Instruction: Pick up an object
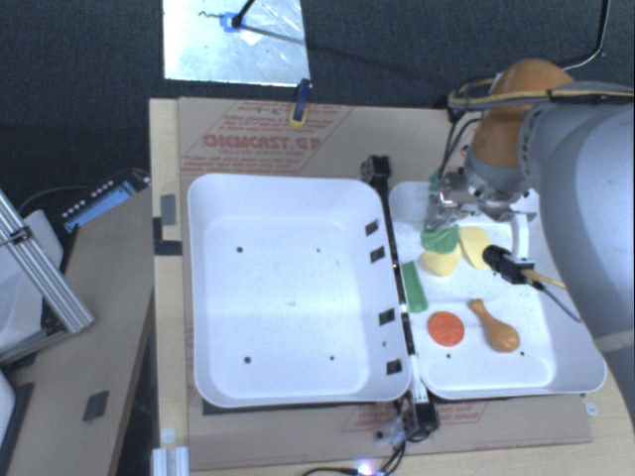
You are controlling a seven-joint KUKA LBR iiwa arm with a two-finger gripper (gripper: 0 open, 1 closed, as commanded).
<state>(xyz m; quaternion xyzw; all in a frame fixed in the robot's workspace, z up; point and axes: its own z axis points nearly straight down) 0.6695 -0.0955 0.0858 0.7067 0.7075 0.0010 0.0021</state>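
Resting on cardboard sheet: two white bins, dark carpet around

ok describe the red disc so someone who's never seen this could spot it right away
Start at the right-hand white bin, where the items lie. Look toward its near edge, just right of the divider between the bins: the red disc lies flat there, with the green stick on its left and the brown drumstick-shaped toy on its right. It is the only round, red thing there.
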